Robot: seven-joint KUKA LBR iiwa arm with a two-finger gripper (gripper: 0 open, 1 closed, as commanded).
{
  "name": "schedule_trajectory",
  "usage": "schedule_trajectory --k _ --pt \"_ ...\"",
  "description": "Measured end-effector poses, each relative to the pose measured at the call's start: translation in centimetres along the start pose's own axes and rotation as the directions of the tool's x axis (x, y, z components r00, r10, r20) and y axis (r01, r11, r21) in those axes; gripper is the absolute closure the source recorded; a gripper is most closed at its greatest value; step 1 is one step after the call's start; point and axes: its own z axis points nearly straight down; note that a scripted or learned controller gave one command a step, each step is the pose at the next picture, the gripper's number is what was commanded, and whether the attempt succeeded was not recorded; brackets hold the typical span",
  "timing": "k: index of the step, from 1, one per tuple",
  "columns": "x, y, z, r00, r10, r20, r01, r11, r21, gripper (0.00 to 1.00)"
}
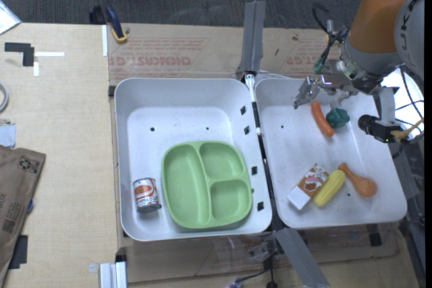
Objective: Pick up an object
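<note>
My gripper [305,98] hangs over the back left part of the right bin [283,145], and it is open with nothing between its fingers. An orange carrot [322,120] lies just right of the fingertips, its upper end almost under them. A teal lump [338,118] rests against the carrot's right side. Nearer the front of the same bin lie a yellow corn-like piece [329,187], an orange drumstick shape [360,182] and a small red and white box [308,187].
The left bin [135,111] holds a green divided plate [206,183] and a small can [145,195] at its front left. A grey divider post [253,37] stands between the bins at the back. Cables and a black fitting [374,126] hang by the right bin's right rim.
</note>
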Motion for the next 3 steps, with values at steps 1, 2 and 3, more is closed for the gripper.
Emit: schedule_trajectory --k 1,2,3 --pt "-6.8 3.7 11.2 1.000 0.007 0.001 -0.007 1.000 -0.006 0.00" --pt "-6.9 3.7 10.5 1.000 0.006 0.002 -0.006 1.000 -0.004 1.00" --pt "0.8 3.9 -0.2 0.988 0.157 0.000 -0.157 0.988 -0.002 1.00"
